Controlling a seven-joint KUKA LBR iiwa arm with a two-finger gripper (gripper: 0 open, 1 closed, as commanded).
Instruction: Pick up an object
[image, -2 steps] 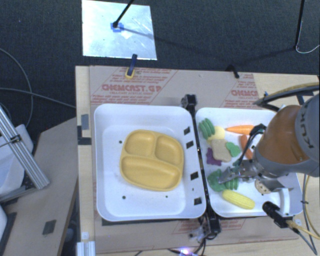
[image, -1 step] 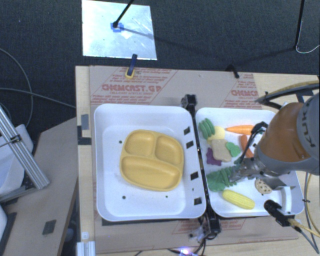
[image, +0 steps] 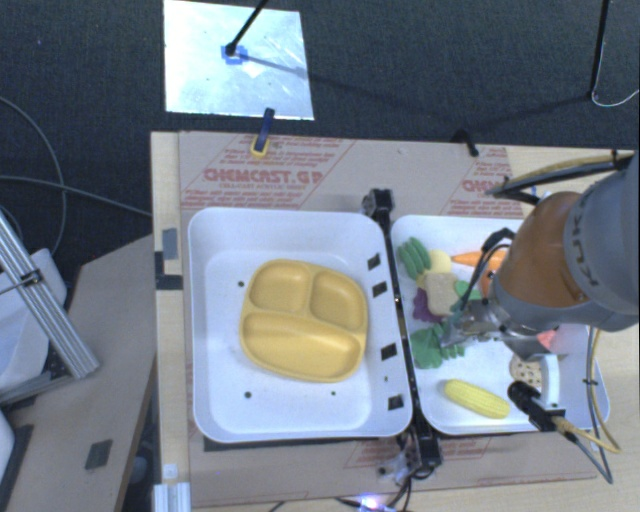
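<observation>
With the gripper (image: 462, 328) low among crowded toy food near the right bin's (image: 575, 420) left wall, its closure impossible to tell, it risks nudging the green piece (image: 428, 347) aside instead of grasping it.

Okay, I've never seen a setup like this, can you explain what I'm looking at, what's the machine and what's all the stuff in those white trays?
One camera looks down at a slant on a bench. The grey and orange shape at the right is a robot arm; its pincer is low in the right bin, among toy food: a corn cob, a carrot, green vegetable pieces and a cookie. The left bin holds a yellow divided plate. I cannot tell whether the pincer grips anything.
</observation>
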